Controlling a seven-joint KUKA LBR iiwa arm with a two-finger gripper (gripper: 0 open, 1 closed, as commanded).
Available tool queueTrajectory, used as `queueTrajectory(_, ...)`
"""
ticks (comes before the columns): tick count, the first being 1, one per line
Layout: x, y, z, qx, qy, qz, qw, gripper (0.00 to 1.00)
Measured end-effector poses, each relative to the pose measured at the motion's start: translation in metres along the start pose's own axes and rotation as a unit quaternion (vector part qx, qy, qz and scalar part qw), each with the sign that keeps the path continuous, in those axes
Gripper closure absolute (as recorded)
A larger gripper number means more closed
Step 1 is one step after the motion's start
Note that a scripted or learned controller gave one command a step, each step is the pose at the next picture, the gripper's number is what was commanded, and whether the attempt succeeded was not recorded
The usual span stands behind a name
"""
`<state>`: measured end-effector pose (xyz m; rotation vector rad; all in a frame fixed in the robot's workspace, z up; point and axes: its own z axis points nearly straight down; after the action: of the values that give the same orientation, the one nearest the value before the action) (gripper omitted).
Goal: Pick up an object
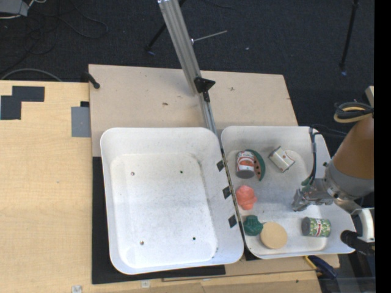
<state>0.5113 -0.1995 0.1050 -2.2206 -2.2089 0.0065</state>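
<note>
Right bin (293, 134): the gripper (303, 200) hangs low over the floor near the right wall, just above a green-and-white can (316, 227). Whether its fingers are parted or closed cannot be told; they appear to hold nothing. A pink object (245, 196) lies well left.

We saw a tan board desk (244, 96) carrying two shallow white bins; the left white plastic bin (116, 163) lay just beside the right white plastic bin (287, 134), their rims touching. A slanted silver aluminium rail (181, 41) ran from the top of the view down toward the seam between them. A pale wooden panel with black patches (43, 188) lay to the left, over dark carpeted floor (275, 29) strewn with cables.
</note>
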Motion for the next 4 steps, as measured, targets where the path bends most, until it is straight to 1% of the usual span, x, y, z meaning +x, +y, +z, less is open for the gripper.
queueTrajectory(1, -0.005, -0.010, -0.050, -0.004, -0.002, -0.001, 1.0000, 1.00)
queueTrajectory(2, -0.001, -0.018, -0.101, -0.005, -0.002, -0.004, 1.0000, 1.00)
queueTrajectory(3, -0.005, -0.019, -0.162, -0.006, -0.003, -0.004, 1.0000, 1.00)
queueTrajectory(4, 0.051, 0.005, -0.159, -0.003, -0.001, -0.006, 1.0000, 1.00)
